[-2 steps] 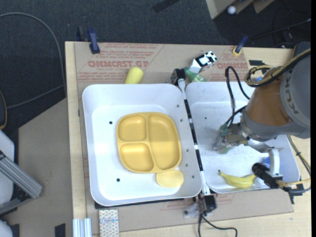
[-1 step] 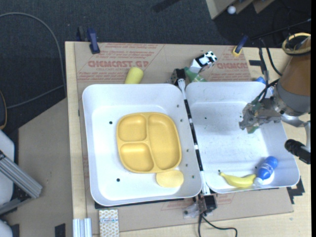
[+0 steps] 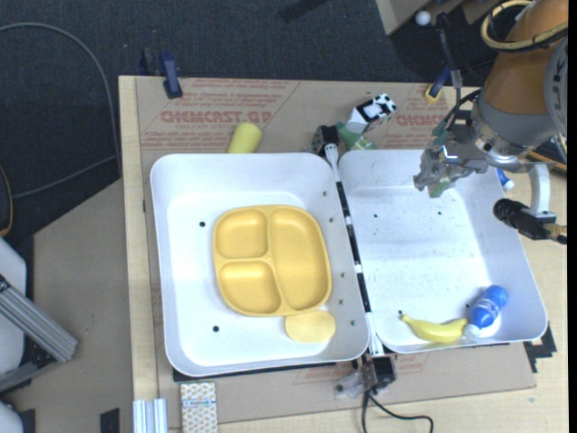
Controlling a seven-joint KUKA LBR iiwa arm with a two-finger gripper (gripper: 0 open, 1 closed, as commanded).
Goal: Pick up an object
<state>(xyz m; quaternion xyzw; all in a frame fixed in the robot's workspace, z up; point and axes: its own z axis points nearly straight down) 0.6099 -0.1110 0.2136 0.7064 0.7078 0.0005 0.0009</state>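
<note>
In the right bin [image 3: 424,251], a yellow banana [image 3: 433,329] lies near the front wall. A blue bottle-like object [image 3: 485,309] rests just right of it, touching its end. My gripper [image 3: 439,177] hangs over the far part of the right bin, well away from both, on the grey and orange arm [image 3: 518,79]. The left bin [image 3: 180,242] holds a yellow divided plate [image 3: 270,260] in its middle. A pale yellow disc [image 3: 311,326] sits at the plate's front edge.
A yellow cylinder [image 3: 243,138] lies on the cardboard behind the left bin. A black-and-white object [image 3: 374,109] and a green item [image 3: 354,140] sit behind the seam between the bins. A black fitting [image 3: 523,216] juts over the right bin's right rim.
</note>
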